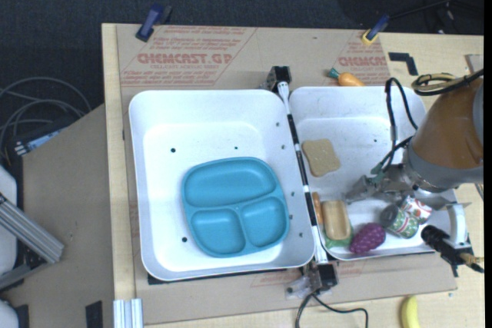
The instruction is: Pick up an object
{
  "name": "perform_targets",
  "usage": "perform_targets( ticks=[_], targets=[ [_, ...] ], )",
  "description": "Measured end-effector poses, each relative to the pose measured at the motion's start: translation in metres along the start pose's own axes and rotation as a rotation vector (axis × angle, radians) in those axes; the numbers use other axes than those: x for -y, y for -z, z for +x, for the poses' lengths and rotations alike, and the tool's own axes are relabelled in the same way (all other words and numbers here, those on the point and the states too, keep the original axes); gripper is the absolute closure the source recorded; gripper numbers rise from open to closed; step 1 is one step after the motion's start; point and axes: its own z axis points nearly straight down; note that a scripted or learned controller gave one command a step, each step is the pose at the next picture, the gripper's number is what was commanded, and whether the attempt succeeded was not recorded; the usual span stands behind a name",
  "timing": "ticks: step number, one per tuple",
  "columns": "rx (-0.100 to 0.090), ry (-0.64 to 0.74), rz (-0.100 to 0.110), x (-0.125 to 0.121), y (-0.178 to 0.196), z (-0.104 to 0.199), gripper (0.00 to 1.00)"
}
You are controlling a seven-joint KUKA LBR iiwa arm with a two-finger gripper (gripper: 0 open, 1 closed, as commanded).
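The right bin (346,107) holds a tan slice of toast (320,156) near its left wall. A bread roll (335,218) and a bunch of purple grapes (368,237) lie at its front. A small green, white and red can (407,220) lies at the front right. My gripper (378,187) hangs low over the bin's middle, just above and to the left of the can, right of the toast. The grey wrist and orange band (455,130) cover the bin's right side. Nothing is visibly held.
The left bin (154,127) carries a blue divided plate (234,203). An orange toy carrot (347,78) lies on the bench behind the right bin. A yellow banana tip (410,313) shows at the front edge. Black cables (396,100) loop beside the arm.
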Motion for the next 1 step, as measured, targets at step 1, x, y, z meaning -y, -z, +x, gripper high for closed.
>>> perform_targets(
  ticks=[1],
  targets=[
    [0.000,0.004,-0.005,-0.0602,-0.0074,0.0307,0.00]
  ],
)
